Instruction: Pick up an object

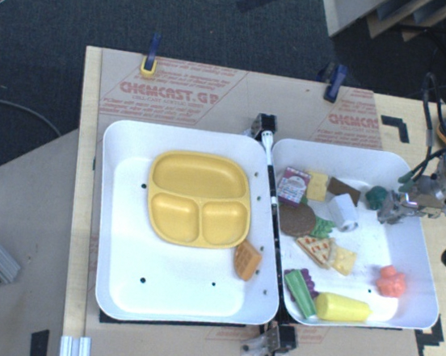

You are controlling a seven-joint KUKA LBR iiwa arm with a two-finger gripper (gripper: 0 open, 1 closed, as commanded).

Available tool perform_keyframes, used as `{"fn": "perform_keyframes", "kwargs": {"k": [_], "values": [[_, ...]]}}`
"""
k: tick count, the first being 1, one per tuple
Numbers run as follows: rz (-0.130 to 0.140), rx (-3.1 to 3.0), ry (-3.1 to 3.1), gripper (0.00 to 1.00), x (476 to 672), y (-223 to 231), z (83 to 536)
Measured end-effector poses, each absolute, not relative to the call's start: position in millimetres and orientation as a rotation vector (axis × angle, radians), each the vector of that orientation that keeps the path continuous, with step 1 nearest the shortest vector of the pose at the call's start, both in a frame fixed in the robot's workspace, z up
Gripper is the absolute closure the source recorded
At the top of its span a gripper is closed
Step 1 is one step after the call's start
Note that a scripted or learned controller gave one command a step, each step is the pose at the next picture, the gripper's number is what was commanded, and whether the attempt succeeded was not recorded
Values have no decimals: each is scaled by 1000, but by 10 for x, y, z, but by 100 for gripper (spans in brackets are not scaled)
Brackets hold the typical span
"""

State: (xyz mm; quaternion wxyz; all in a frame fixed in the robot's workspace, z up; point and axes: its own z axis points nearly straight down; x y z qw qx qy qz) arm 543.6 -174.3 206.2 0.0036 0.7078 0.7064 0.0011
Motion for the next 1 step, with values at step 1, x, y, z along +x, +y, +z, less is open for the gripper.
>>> {"fn": "perform_keyframes", "kwargs": {"k": [1], "values": [[3, 2216, 2218, 100, 5447, -1748, 2264]]}}
